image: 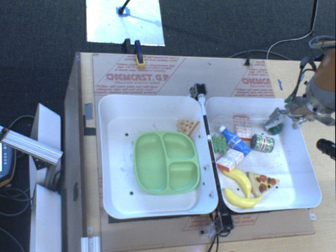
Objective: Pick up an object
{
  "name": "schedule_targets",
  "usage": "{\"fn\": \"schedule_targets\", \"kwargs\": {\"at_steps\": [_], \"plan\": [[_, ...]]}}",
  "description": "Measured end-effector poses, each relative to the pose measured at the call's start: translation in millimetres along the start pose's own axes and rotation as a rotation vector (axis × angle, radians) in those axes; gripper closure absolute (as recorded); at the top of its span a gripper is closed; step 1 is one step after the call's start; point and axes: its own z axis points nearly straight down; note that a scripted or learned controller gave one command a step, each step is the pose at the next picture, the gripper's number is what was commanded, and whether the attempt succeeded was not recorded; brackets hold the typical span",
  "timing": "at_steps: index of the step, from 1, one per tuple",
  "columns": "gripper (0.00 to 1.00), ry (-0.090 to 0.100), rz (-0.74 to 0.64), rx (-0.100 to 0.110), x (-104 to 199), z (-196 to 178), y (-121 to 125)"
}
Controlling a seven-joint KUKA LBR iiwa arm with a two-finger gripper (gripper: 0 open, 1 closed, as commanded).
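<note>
Can [262, 143] lies just below your pincer [275, 121] in the right bin [310, 177]; nothing held, width unclear. Next, drop down onto it.

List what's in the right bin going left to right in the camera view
green block → blue bottle → green can → gripper over the bin's right part. I skip the items in front, since they overlap in that order.

Your arm at the right edge
Gripper [275, 121] points left and slightly down from the wrist, holding nothing you can see.
</note>
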Motion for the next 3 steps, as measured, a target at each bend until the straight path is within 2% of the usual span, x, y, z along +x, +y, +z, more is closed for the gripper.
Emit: {"fn": "schedule_targets", "kwargs": {"at_steps": [1, 2, 3], "plan": [[0.00, -0.002, -0.001, -0.004, 3.2, 88.6, 13.7], [0.00, 0.000, 0.002, 0.001, -2.3, 101.9, -29.1], [0.00, -0.001, -0.001, -0.002, -3.7, 101.3, 32.3]]}}
